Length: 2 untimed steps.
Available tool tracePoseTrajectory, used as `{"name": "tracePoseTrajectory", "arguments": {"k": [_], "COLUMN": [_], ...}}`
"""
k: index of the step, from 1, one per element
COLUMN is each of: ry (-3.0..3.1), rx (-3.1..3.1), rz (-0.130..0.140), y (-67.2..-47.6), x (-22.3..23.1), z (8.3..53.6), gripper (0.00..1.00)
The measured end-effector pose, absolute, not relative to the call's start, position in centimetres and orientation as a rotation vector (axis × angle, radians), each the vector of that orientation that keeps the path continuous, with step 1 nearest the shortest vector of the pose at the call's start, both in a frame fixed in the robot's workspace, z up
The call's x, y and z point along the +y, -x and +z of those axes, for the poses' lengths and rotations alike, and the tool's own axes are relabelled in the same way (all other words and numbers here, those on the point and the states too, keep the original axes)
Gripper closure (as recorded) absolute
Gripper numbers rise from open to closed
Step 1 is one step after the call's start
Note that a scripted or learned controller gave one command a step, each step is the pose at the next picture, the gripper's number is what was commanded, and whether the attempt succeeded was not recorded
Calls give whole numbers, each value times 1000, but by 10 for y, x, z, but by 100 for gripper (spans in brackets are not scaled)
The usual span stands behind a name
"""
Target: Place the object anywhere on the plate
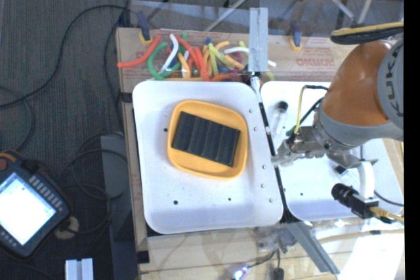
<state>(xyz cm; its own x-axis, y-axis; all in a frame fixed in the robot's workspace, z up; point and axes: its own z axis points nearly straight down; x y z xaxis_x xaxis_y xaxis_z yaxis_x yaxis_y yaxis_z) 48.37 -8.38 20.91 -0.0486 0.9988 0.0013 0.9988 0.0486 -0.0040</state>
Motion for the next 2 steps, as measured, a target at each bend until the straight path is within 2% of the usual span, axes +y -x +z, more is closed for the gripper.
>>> {"name": "tracePoseTrajectory", "arguments": {"k": [1, 2], "ry": [1905, 1905], "rx": [-2495, -2495], "rz": [2, 2], "y": [-526, -526], "x": [-45, -45], "z": [197, 197], "gripper": [100, 0]}}
